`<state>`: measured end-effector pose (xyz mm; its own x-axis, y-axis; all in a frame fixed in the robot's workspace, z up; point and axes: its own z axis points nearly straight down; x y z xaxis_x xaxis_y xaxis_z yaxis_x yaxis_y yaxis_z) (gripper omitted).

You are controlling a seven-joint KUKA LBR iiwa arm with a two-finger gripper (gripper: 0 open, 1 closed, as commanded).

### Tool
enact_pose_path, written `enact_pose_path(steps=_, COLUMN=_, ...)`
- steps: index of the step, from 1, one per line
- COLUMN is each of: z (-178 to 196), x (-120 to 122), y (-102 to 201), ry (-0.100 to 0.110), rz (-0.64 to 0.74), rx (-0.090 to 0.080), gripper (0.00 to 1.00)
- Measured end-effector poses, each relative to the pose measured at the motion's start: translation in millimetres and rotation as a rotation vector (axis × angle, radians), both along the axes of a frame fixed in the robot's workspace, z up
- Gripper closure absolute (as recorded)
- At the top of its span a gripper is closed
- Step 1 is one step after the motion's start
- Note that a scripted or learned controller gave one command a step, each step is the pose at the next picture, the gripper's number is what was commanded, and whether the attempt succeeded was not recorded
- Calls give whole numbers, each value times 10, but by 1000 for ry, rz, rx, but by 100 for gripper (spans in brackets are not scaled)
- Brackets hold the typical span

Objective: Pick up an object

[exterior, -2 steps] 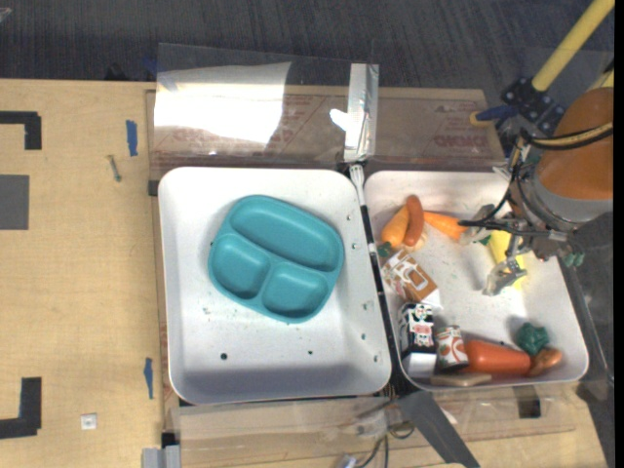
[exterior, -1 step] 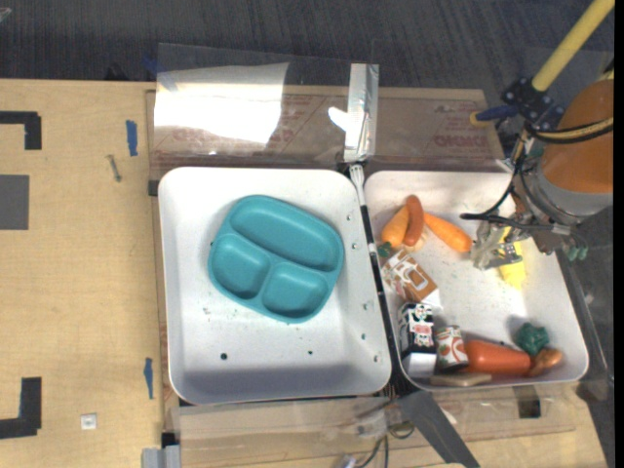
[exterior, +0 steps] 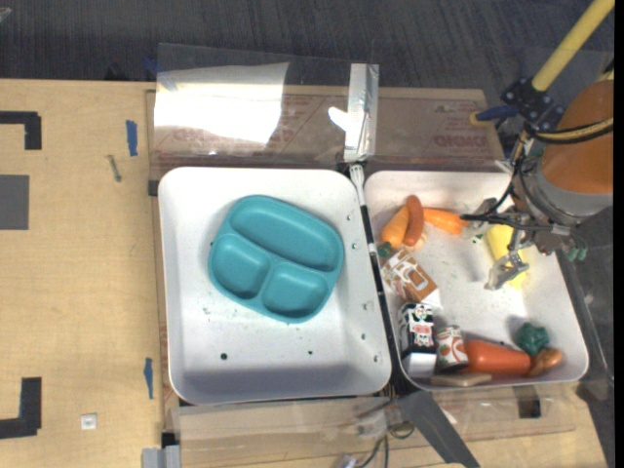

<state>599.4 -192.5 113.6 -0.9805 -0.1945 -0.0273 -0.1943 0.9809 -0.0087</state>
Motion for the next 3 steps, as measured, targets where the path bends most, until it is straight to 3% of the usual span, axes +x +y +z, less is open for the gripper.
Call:
enact_pose_path(steps=1, z=-256, x=10, y=-299, ry=17, rz=-72, rx=4, gripper=0)
enact_pose_path(steps=2, z=-108, x=55, y=-291, ry=2, rz=-70, rx=0, gripper=100)
enact_pose_path(steps=3, z=760, x=498, y=307, ry=11, rz=-72, rx=4, gripper=100)
